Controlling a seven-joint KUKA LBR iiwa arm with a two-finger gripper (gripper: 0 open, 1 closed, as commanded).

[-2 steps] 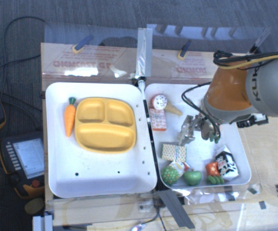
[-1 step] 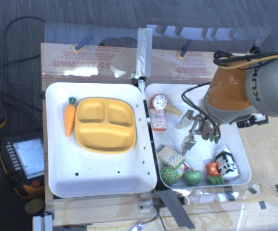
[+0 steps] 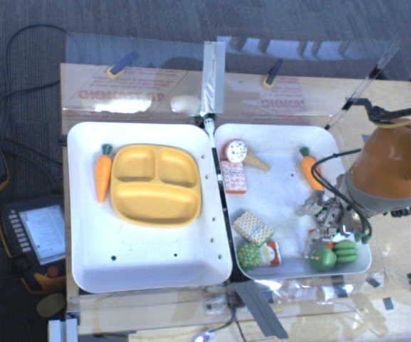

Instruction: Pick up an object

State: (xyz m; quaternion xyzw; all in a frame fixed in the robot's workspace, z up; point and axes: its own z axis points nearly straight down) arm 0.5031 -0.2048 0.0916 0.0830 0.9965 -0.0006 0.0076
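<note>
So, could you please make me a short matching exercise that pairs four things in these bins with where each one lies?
Things:
1. yellow tray
2. ice cream cone
3. green vegetable
4. gripper

Places:
A. near right corner of the right bin
B. middle of the left bin
C. far left part of the right bin
D. over the right bin's right side

Pairs: 1-B, 2-C, 3-A, 4-D

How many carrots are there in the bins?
2. One carrot lies in the left bin, beside the yellow tray. The other carrot lies in the right bin, near the gripper.
</note>
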